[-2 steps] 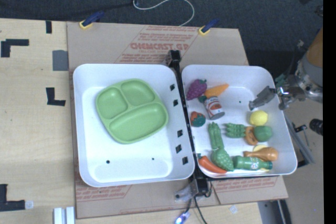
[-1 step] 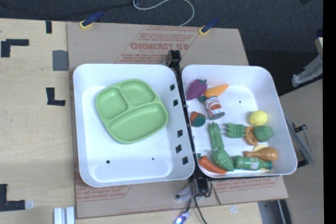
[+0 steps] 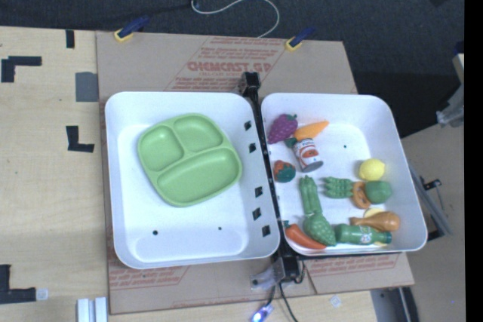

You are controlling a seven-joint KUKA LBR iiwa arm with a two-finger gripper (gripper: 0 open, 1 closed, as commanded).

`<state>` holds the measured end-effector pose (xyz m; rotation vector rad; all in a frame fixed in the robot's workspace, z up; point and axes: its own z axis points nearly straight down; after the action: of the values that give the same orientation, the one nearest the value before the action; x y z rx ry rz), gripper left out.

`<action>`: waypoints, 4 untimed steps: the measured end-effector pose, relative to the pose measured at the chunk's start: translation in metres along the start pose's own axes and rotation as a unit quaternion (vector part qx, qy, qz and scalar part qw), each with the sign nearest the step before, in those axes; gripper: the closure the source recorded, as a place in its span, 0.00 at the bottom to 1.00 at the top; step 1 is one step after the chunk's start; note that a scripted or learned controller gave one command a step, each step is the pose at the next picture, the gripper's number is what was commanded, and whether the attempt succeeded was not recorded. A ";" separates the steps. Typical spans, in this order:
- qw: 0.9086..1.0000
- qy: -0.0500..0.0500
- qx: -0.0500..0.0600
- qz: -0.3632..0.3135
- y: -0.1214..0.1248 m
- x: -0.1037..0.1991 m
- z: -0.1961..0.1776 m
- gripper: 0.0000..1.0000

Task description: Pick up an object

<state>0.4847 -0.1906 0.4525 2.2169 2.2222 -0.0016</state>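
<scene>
Rt bin [image 3: 381, 111]: green bottle [image 3: 364, 236] lies at near wall, orange pepper [image 3: 302, 239] beside it. Mid: lemon [image 3: 371, 169], red-label can [image 3: 307, 154]. Far corner: purple grapes [image 3: 281, 128], touching carrot [image 3: 312, 129]. Lt bin [image 3: 124, 237]: green divided plate [image 3: 190, 158].

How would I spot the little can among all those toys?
Look in the right bin, packed with toy food. Near its upper left, beside the purple grapes and just under the carrot, lies the can. It is the only red-and-white cylinder there.
</scene>
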 end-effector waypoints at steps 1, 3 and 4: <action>1.000 0.002 -0.001 -0.005 0.014 0.105 -0.041 1.00; 1.000 0.002 -0.001 -0.002 0.009 0.231 -0.085 1.00; 1.000 0.000 0.002 0.005 -0.001 0.152 -0.074 1.00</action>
<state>0.4832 -0.0384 0.5258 2.2291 2.2138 -0.0041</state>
